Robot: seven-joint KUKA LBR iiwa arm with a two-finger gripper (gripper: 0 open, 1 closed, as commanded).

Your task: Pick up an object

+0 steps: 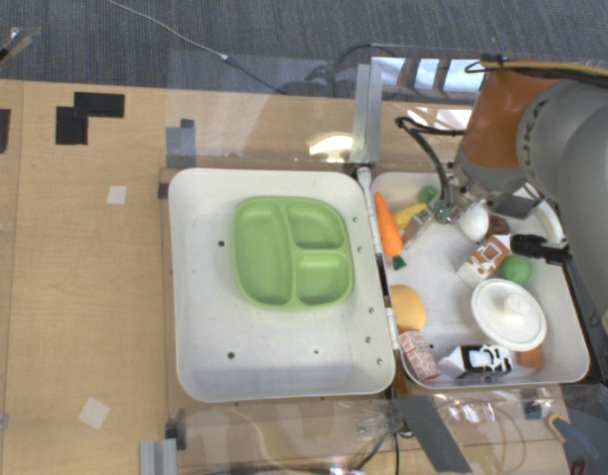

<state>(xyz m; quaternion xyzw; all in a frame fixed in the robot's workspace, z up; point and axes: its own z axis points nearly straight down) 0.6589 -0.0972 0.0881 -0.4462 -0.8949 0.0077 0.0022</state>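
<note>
Two white bins [195, 364] are sitting on the tabletop [76, 285]; left of the carrot [387, 228], one green plate [290, 251]. Arm [542, 117] is hanging over the carrot's bin; hand's [445, 206] opening cannot be told.

We record a light wooden bench [76, 295] bearing two shallow white plastic bins side by side: the left bin [205, 364] and the right bin [571, 354]. We also note black square markings [86, 115] and small pale tape squares [117, 195] on its surface.

Robot lab, wooden bench [76, 295], two white bins [200, 364], loose cables [423, 146]
</note>
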